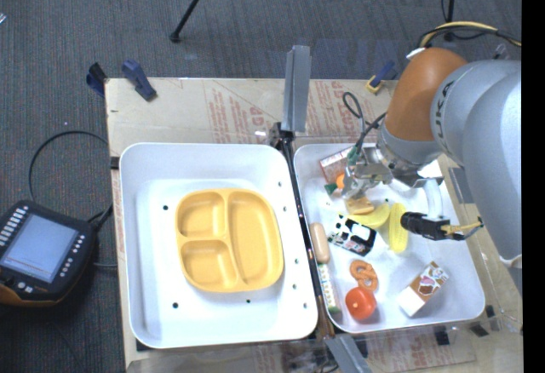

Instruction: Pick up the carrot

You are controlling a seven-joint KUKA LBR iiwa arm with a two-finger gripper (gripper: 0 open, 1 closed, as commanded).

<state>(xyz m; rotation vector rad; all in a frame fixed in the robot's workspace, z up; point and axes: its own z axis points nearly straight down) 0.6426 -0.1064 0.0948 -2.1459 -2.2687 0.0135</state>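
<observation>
Gripper [356,180] positioned low in right bin [464,290], over small orange carrot [340,181]. Jaws state: cannot tell. Yellow moulded three-compartment tray [228,240] occupies left bin [145,192].

Even overhead light, soft shadows, slightly grainy

We see two bins side by side on the counter [170,111]. In the left bin [140,192] lies a divided tray [228,239]. The right bin [464,290] holds the clutter: the gripper [356,182] reaches in at its far left part, a tomato [361,302] lies near the front, a small carton [424,287] to the tomato's right, and a hot dog [320,243] along the left wall
</observation>
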